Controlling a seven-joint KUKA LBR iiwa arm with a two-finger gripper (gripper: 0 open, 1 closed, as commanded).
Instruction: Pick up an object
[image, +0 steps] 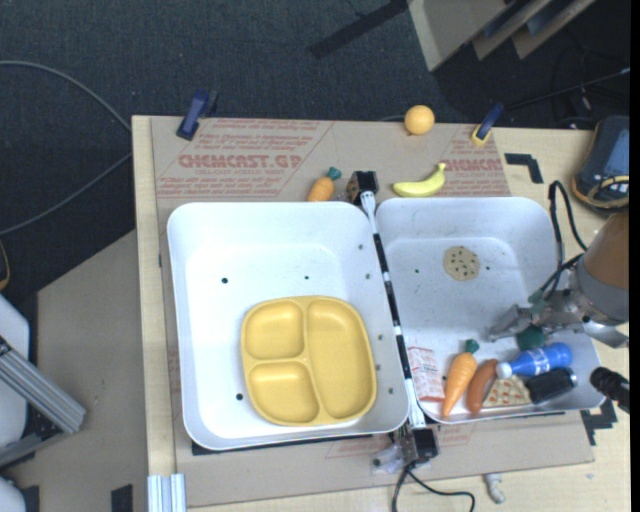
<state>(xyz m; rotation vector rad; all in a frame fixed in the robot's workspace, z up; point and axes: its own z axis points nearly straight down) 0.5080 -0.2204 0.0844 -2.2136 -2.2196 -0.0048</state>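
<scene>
The grey arm's two-finger gripper (512, 325) reaches into the right shallow white bin (470, 230); its fingers spread wide with nothing between them, the arm cut off by the frame's edge. Just below lie an orange plastic carrot (459, 379), a brown sausage (481, 384) and a blue bottle (535, 360), partly overlapping. The left white bin (210, 250) holds a yellow divided plate (308, 359). On the cardboard-topped bench (250, 160) rests a yellow banana (420, 183).

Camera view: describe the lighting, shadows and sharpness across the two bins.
Camera view: lighting is even and soft, with no harsh glare on the left bin or right bin; the yellow divided plate is crisp and casts little shadow; the gripper looks slightly soft and dark, so fine detail there is hard to read.
</scene>
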